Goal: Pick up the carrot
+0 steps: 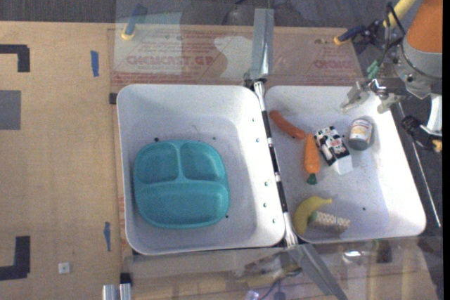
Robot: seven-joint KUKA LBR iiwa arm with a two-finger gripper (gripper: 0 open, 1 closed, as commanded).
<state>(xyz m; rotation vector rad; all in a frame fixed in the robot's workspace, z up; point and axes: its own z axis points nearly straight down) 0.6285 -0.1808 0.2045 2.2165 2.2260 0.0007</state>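
Carrot [311,155] lies near the centre of the right-hand bin [394,221], orange body pointing up-frame, green stub toward the bottom, just beside a black-and-white box [330,145]. Gripper [367,96] hovers at the bin's upper right, well apart from it. Jaws look spread and empty, though resolution is poor. Judgement: approach not begun; box proximity may crowd one finger.

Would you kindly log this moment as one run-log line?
phase: approach | end effector: open, above right white bin top edge, holding nothing | small orange carrot: lying mid-bin, untouched
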